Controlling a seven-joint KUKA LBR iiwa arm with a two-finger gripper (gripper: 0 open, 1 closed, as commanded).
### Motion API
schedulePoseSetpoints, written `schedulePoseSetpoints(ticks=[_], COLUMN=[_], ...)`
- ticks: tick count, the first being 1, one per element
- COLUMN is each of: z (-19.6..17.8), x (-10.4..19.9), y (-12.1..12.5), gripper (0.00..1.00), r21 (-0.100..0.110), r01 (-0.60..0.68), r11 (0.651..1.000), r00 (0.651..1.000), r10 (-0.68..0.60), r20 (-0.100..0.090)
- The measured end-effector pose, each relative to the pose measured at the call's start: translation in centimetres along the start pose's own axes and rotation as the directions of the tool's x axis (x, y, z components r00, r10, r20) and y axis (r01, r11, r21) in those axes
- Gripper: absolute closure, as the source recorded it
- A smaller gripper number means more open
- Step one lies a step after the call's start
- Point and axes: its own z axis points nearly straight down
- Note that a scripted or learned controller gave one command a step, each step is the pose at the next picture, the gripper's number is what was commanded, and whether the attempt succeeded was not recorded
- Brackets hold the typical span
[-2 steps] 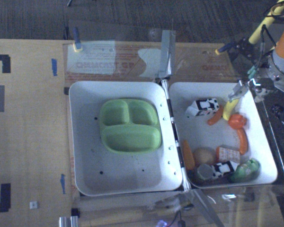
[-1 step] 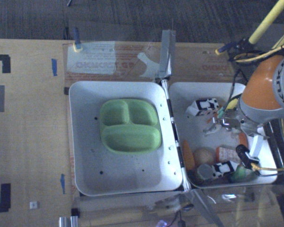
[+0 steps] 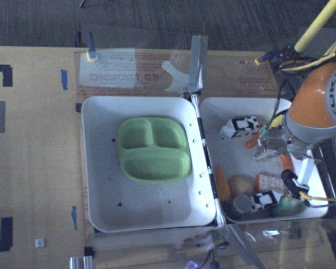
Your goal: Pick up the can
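Two white bins sit on the counter (image 3: 33, 150). The can (image 3: 242, 204), apparently the grey cylinder, lies at the right bin's (image 3: 213, 112) near edge amid clutter. The gripper (image 3: 269, 147) hovers above; its opening cannot be told.

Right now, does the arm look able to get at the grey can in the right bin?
Probably yes: the can is uncovered on top, though a beige ball and a spotted box lie close beside it.
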Motion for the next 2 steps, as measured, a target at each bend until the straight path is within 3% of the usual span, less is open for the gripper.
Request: schedulePoseSetpoints(ticks=[1,2], z=[-20.6,-33.1], x=[-2.9,4.6], y=[1.7,-0.1], gripper=[1.00,1.00], r21=[-0.002,0.000], r01=[-0.161,-0.255], r11=[0.987,0.967], r00=[0.987,0.967], r10=[0.161,0.255], r20=[0.002,0.002])
